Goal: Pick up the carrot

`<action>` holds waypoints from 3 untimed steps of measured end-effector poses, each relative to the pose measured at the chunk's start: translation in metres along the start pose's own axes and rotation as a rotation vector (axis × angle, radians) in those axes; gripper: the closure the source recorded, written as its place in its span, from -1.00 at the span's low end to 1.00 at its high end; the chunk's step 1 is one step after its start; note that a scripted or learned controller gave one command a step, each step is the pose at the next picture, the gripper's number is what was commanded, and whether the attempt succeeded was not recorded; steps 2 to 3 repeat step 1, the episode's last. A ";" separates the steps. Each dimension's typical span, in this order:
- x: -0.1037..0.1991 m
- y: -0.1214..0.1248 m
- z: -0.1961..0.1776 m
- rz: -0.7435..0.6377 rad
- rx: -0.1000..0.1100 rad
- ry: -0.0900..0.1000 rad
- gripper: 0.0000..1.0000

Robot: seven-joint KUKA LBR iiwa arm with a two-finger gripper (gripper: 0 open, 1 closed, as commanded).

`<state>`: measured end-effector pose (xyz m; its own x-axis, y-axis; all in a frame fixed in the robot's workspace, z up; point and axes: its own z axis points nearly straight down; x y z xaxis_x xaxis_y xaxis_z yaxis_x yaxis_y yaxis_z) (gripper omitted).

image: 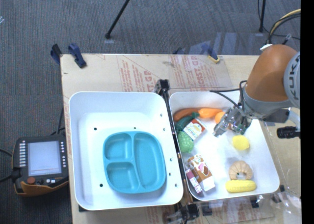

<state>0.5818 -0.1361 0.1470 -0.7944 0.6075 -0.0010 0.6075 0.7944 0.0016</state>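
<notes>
My end effector hangs low in the right bin, just beside the carrot lying along that bin's far edge. I cannot tell its state. Carrot not yet lifted; grasp and lift remain.

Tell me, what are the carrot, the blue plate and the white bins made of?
The carrot looks like toy plastic: smooth, even orange, a slight shine. The blue plate seems to be moulded plastic too: one flat turquoise colour, rounded dividers, soft gloss. The white bins look like thin, glossy plastic with rounded rims, though the picture leaves that open.
</notes>
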 end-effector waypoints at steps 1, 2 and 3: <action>-0.016 0.054 -0.071 0.146 -0.003 -0.005 1.00; -0.016 0.054 -0.071 0.146 -0.003 -0.005 1.00; -0.016 0.054 -0.071 0.146 -0.003 -0.005 1.00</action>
